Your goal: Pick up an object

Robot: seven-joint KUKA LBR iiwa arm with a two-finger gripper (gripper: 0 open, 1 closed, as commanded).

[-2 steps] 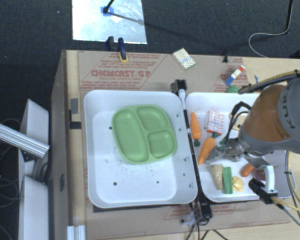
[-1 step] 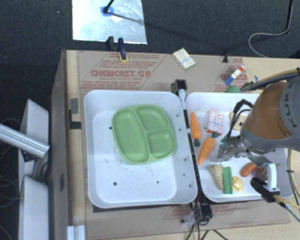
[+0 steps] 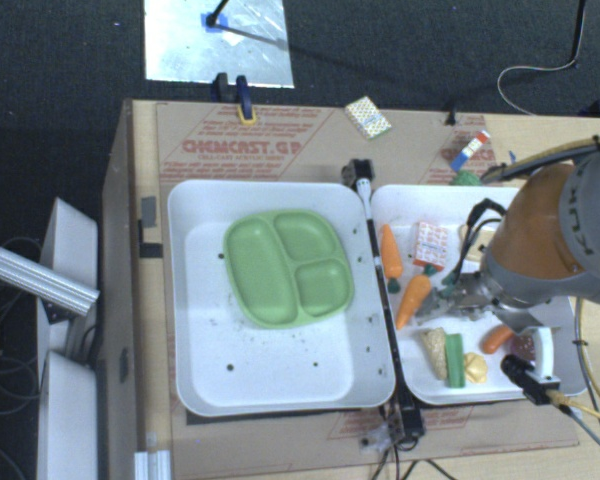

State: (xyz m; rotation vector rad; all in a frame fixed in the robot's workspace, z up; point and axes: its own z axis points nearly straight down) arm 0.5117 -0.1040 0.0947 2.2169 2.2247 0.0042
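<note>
The right bin (image 3: 410,200) holds two orange carrots (image 3: 391,251) (image 3: 413,298), a red-and-white packet (image 3: 431,243), a beige piece (image 3: 436,351), a green stick (image 3: 454,357), a yellow piece (image 3: 476,369) and an orange-red piece (image 3: 496,339). My gripper (image 3: 446,300) reaches into this bin from the right, low over the bin floor just right of the lower carrot. Its dark fingers lie close to the carrot's thick end, and I see nothing between them.
The left bin (image 3: 205,368) bears a green divided plate (image 3: 288,267). A small patterned box (image 3: 368,117) and a red-blue item (image 3: 467,153) lie on the cardboard behind the bins. The arm's orange band (image 3: 540,230) and grey wrist cover the right bin's right side.
</note>
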